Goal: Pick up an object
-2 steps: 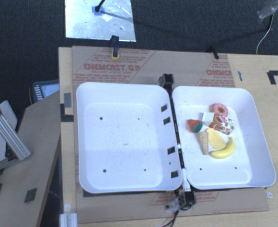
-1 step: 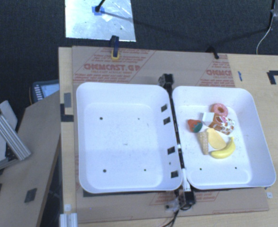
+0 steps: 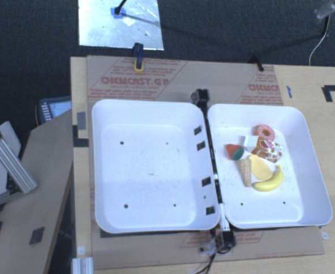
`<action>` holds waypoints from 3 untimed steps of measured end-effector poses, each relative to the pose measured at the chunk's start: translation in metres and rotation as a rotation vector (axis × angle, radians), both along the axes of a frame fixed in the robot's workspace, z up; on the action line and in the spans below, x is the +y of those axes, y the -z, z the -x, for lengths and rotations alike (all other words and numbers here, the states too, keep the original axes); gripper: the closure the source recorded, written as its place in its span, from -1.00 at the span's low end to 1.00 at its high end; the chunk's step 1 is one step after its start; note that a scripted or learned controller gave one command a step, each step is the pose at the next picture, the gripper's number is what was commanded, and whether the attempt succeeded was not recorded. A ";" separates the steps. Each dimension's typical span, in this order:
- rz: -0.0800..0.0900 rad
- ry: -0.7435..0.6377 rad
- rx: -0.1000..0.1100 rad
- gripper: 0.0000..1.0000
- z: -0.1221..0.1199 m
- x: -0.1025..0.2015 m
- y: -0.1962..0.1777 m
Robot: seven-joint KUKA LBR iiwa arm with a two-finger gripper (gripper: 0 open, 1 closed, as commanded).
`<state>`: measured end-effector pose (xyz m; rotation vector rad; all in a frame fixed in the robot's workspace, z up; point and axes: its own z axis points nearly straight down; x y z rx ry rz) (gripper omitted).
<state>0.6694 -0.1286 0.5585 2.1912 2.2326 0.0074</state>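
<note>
**Toy food clustered in the right bin, nothing lifted yet**

You are looking down at a slant on a bench (image 3: 53,170) that carries two shallow white bins side by side, joined along their inner edges by a row of dark clips. The left bin (image 3: 104,119) shows bare white floor with a few small dark dots. The right bin (image 3: 310,204) holds every candidate for the pick, bunched in its middle toward the far side. A pink doughnut (image 3: 264,132) lies farthest from you. Just near of it sits a red-and-white iced pastry (image 3: 268,150). To the left lies a red and green piece (image 3: 234,151), perhaps a strawberry. An ice-cream cone (image 3: 245,172) lies nearer, touching a pale yellow wedge (image 3: 261,167), and a yellow banana (image 3: 270,181) curves along the near edge of the group.

Because the pieces touch or overlap, a clean grip will likely be easiest on an outer one, such as the banana or doughnut. As for the hand, you cannot tell its state.
</note>
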 end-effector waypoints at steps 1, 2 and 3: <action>0.002 -0.005 -0.004 1.00 0.000 0.001 -0.012; 0.002 -0.006 -0.003 -1.00 0.000 0.001 -0.011; 0.004 -0.011 -0.007 1.00 -0.001 0.001 -0.023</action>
